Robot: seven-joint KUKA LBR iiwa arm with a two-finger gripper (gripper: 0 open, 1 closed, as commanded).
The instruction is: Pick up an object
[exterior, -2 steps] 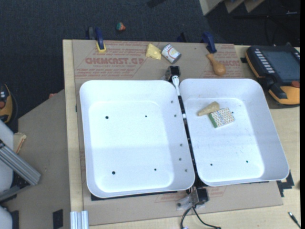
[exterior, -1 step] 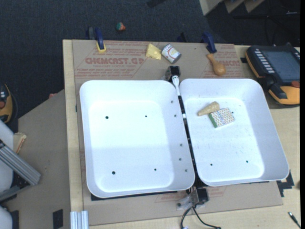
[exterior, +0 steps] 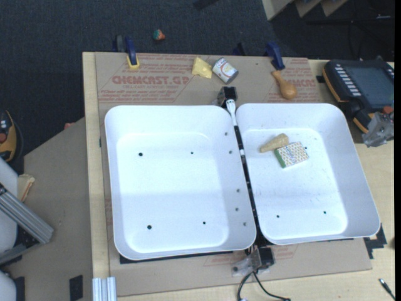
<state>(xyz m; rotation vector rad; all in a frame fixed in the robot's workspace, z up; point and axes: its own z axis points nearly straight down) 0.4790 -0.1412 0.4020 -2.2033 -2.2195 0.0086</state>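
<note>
We found a small speckled block (exterior: pixel 292 155) touching a tan wedge (exterior: pixel 274 143) in the right bin (exterior: pixel 357 187), toward its far side. Both looked light and stiff; the block's flat sides seemed best to pinch. Open floor surrounded them. The jaws' state we could not tell.

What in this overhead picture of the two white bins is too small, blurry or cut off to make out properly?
- Speckled block in the right bin: its print is too small to read.
- Tan piece beside it: too blurred to identify, and I cannot tell if they touch.
- Tiny object on the dark floor: too small to name.
- Black handheld device: cut off by the camera view's right edge.
- Cable below the bins: runs out past the bottom edge.
</note>
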